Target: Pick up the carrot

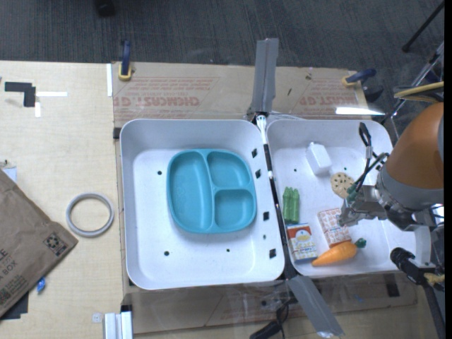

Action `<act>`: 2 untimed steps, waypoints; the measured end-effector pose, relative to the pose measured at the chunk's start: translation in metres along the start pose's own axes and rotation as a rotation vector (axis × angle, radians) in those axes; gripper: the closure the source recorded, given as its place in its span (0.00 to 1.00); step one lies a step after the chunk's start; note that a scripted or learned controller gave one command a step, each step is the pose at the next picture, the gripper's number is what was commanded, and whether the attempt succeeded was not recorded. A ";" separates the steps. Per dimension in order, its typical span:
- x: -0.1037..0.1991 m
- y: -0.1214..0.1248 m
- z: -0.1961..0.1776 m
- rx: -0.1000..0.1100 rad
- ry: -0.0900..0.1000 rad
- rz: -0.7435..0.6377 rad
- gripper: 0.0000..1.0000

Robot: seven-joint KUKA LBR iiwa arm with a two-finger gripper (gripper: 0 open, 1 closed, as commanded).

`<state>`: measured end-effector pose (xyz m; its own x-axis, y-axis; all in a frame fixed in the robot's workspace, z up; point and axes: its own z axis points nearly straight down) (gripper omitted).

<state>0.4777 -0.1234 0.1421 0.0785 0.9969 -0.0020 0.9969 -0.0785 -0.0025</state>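
Observation:
The carrot [335, 253], orange with a green tip at its right end, lies near the front edge of the right bin [374, 136]. My gripper [351, 213] hangs just above and slightly behind the carrot, over a small patterned packet [329, 224]. The grey arm with its orange band [422, 154] reaches in from the right. Nothing shows in the gripper's grasp, and the carrot rests on the bin floor.
The right bin also holds a green pod [291, 205], a cookie [342, 183], a white block [318, 157] and a small red carton [301, 241]. A teal divided plate [212, 189] sits in the left bin [141, 210]. A tape ring [90, 213] lies on the bench at left.

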 end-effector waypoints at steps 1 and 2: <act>-0.044 0.029 0.051 -0.001 0.000 0.015 1.00; -0.044 0.029 0.051 0.000 0.001 0.014 0.00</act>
<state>0.5035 -0.1694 0.0908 0.0925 0.9957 -0.0015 0.9957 -0.0925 -0.0022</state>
